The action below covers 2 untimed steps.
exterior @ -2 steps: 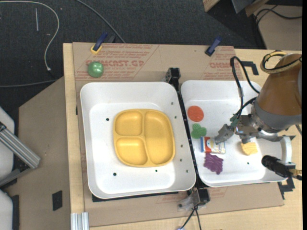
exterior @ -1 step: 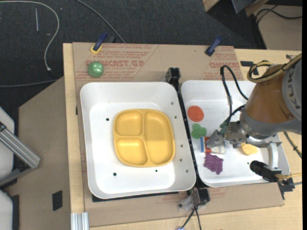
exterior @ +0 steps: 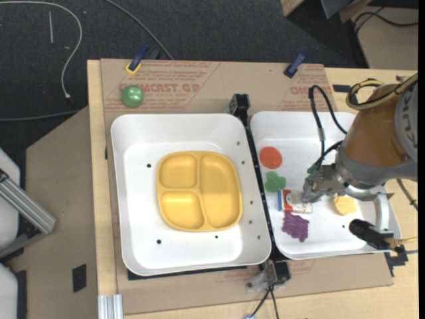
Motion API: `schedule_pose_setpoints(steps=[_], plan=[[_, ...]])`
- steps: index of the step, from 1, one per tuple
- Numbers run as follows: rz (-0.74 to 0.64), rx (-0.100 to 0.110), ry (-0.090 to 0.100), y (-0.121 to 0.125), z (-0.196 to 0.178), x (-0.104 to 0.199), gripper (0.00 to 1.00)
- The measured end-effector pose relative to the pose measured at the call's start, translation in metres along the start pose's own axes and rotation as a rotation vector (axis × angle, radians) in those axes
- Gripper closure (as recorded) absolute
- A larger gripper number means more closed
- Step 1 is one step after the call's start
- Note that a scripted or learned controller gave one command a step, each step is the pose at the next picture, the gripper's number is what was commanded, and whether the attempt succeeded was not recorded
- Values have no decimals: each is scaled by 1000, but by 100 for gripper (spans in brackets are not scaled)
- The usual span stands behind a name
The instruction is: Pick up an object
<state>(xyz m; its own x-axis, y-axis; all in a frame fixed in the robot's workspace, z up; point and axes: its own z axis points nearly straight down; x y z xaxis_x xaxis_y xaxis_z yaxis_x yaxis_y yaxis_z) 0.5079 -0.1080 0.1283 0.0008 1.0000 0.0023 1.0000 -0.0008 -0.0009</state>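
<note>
Faded red lettering on the counter's cardboard (exterior: 199, 85) is partly legible. The left bin (exterior: 126, 178) holds a yellow divided plate (exterior: 199, 190). The right bin (exterior: 292, 128) holds an orange disc (exterior: 270, 157), green piece (exterior: 275, 181), purple piece (exterior: 296, 226) and yellow piece (exterior: 344, 206). The hand (exterior: 307, 201) sits low beside the purple piece; its grip cannot be told.

We see a green ball (exterior: 133, 96) resting on the cardboard sheet (exterior: 199, 85) behind the bins. Blue clamps (exterior: 138, 58) pin its far edge, and a white cable (exterior: 66, 38) loops across the dark floor.

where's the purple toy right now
In the right bin, near its front edge, the purple toy lies just below the gripper and the green toy.
</note>
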Motion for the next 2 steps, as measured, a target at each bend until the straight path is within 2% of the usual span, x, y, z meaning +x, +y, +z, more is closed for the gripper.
schedule_pose_setpoints(steps=[1,2], plan=[[-3,-9,-4,7,-63,0,100],[-2,-8,-4,17,-113,-3,100]])
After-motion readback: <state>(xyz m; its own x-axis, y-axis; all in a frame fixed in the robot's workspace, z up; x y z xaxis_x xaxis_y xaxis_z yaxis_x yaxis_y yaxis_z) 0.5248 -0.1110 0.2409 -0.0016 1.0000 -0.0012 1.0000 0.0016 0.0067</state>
